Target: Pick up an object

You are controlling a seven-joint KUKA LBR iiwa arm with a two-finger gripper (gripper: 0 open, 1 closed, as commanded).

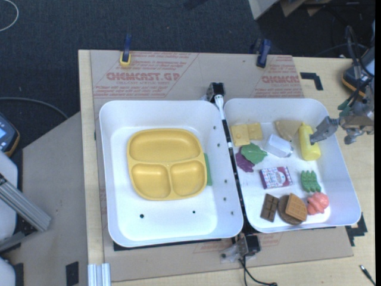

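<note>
At the near edge of the right bin [339, 159] lay a chocolate bar [270, 207], a waffle [293, 208] and a pink toy [318, 202]. Farther in sat a small red-and-white packet [275, 177] and green pieces [309, 180]. The left bin [113, 159] held a yellow divided plate [166, 162]. Beyond, a yellow bottle [308, 142] lay just beside the gripper [326, 130] at the right bin's far right; whether its fingers were wide or narrow could not be told.

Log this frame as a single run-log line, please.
tool: at right bin's right rim, beside yellow bottle | grasp: none visible | yellow divided tray: left bin
</note>
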